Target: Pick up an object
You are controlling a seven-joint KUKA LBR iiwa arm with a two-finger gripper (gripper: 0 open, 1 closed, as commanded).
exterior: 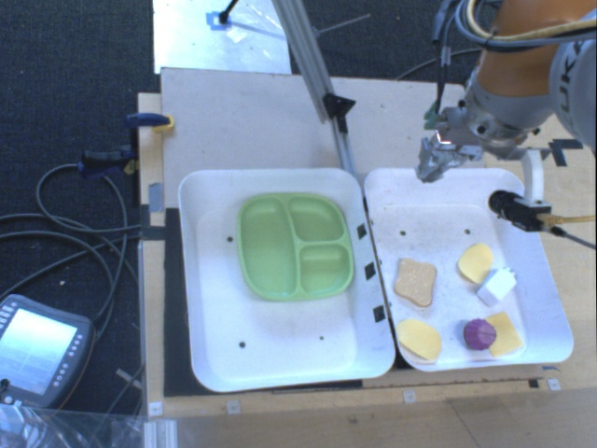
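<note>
Gripper (435, 168): grip state unclear, above right bin's (560, 339) far edge.
Below gripper: toast (415, 282), three yellow pieces (476, 262), purple piece (479, 333), white block (496, 286).
Left: green tray (295, 246).

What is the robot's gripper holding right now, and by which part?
Nothing visible: the gripper hangs above the right white bin's far edge, apart from the food pieces.

Single fixed camera above the bench (280, 101), slanted down over both bins (201, 343).

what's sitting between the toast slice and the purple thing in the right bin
In the camera view, bare white bin floor separates the toast slice from the purple piece; a yellow piece lies just below that stretch.
</note>
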